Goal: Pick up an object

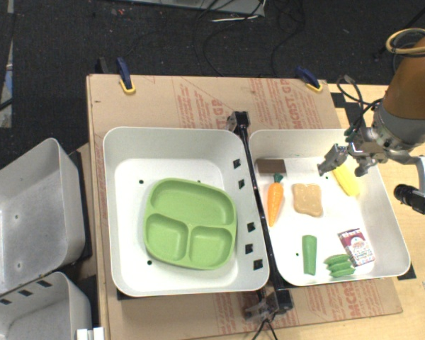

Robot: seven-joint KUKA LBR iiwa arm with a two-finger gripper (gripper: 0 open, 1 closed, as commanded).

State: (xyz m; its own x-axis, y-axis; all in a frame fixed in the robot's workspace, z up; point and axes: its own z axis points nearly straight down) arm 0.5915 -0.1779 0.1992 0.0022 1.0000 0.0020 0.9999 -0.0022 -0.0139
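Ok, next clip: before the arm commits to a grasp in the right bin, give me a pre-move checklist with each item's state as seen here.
1. Gripper over the right bin, above its far right part: ok.
2. Target near it: yellow piece just below the fingers: ok.
3. Thing already between the fingers: cannot tell.
4. Yellow piece apart from its neighbours; the tan slice lies clear to its left: ok.
5. Yellow piece close to the bin's right wall, little room for a finger: cannot tell.
6. Green tray in the left bin, out of the path: ok.

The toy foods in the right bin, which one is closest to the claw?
The yellow piece, lying right beside the claw by the far right wall; the carrot and toast lie further left.
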